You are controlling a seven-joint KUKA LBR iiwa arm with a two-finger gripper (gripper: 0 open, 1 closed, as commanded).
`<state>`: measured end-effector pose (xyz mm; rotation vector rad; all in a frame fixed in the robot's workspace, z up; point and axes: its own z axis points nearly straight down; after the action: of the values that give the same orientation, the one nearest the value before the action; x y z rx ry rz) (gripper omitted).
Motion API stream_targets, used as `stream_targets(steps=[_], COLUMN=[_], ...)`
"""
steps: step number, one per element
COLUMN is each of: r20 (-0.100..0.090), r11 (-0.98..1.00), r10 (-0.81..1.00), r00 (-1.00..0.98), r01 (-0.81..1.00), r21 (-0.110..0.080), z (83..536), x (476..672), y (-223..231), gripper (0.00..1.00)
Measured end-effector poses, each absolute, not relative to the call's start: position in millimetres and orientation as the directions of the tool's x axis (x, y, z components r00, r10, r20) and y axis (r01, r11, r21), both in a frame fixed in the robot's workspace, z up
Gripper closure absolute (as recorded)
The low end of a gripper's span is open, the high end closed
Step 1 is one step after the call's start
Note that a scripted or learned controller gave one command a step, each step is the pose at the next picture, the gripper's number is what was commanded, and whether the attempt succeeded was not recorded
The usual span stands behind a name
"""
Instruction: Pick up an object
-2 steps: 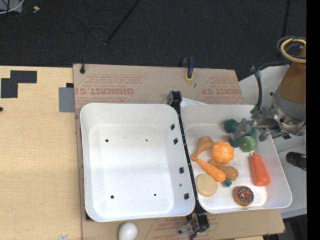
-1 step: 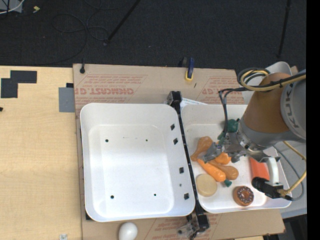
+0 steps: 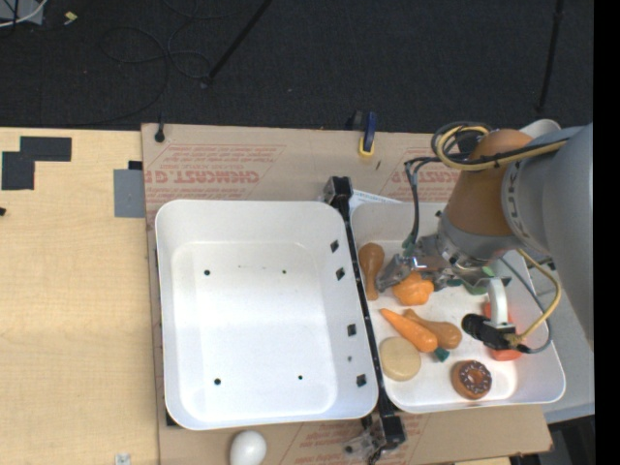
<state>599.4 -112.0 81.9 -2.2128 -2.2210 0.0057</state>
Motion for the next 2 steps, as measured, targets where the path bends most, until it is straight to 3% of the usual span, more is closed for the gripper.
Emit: stream_targets(steps=[1, 2], r20=[0.002, 0.003], r11=[-0.001, -0.004], r10=[1.0, 1.0], r00=[0.001, 0.004], r01=[1.0, 1.0], r21=[-0.005, -0.007], z=[85.6, 93.5], x=[568.7, 569.8], y=[-131.6, -133.2], gripper=[0.0, 1.0])
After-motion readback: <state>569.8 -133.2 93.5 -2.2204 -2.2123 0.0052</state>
